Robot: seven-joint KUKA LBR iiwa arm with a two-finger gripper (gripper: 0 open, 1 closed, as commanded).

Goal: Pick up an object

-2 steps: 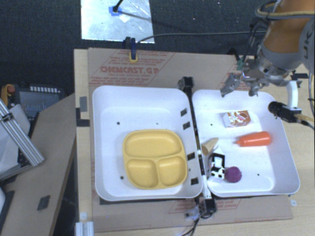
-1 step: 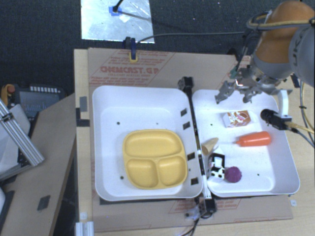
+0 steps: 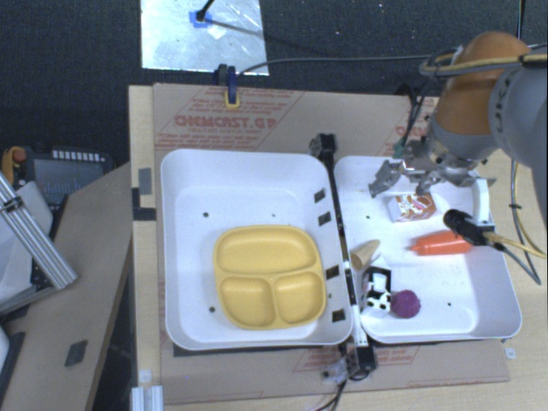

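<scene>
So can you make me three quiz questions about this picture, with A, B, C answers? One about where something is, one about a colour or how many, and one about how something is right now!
1. Where is the yellow tray?
A. In the left bin
B. In the right bin
C. On the dark floor

2. What colour is the small ball near the front of the right bin?
A. Green
B. Purple
C. Blue

3. How is the carrot toy right now?
A. Lifted up in the gripper
B. Lying on the floor of the right bin
C. Sitting on the yellow tray

Answers:
1. A, the tray rests on the left bin's floor.
2. B, the ball looks purple beside the black and white toy.
3. B, the carrot toy lies flat in the bin, apart from the gripper, which hangs over the bin's back part.
</scene>
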